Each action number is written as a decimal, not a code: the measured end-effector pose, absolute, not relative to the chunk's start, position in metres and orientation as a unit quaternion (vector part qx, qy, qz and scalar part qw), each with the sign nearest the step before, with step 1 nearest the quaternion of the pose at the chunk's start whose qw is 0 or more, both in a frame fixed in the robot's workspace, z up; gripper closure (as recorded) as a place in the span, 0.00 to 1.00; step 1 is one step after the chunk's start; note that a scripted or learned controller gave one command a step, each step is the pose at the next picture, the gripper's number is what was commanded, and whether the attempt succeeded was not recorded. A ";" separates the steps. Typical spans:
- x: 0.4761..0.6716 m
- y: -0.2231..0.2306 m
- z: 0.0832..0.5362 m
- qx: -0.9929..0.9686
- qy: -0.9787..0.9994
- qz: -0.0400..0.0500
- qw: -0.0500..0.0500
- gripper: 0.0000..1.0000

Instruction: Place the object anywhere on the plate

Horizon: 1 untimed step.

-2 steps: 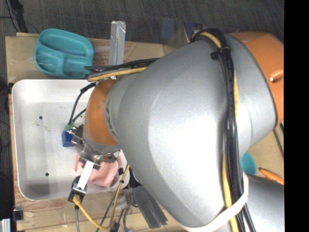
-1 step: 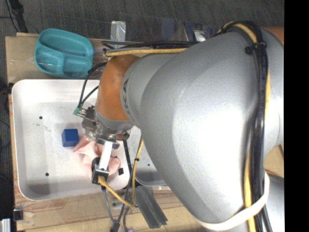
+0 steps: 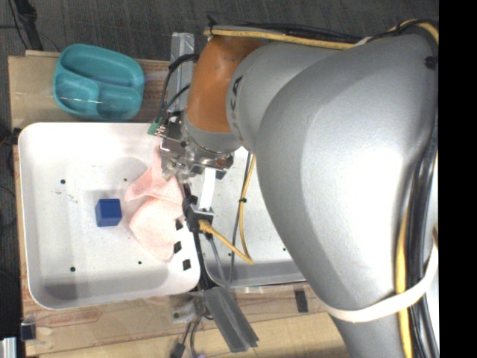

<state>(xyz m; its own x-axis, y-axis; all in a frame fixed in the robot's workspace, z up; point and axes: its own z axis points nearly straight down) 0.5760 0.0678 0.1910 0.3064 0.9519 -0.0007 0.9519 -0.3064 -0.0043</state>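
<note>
A wooden worktop [image 3: 15, 73] with a pale grain carries the scene. At its upper left sits a teal plastic plate [image 3: 98, 81], rounded and glossy, moulded into a few shallow compartments; it lies outside the bins, just beyond the far rim of the left one.

The left bin [image 3: 45, 274] is a shallow white tray with softly rounded corners, a smooth floor and a few small dark holes. On that floor, left of centre, rests a small blue cube [image 3: 109, 212], matte and sharp-edged, sitting flat and apart from everything else. To its right a pink cloth [image 3: 153, 222] lies crumpled, soft and faintly textured, with a broad rounded fold below and a narrower strip rising toward the upper right.

The tool [image 3: 177, 166], a cluster of bare metal parts and dark cabling, hangs over the right side of this bin, beneath the orange band [image 3: 216, 80] and the large smooth grey arm [image 3: 343, 170]. It sits right at the upper strip of the cloth and appears to touch it, though from this angle I cannot tell whether it is clenched or released. The cube lies well to the left of the tool and a little lower in the view, with the cloth between them.

The right bin [image 3: 257, 274] is mostly hidden under the arm; a yellow cable [image 3: 240, 226] hangs across it.
</note>
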 end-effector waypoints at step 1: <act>0.574 0.114 0.185 -0.821 -0.570 0.002 0.001 1.00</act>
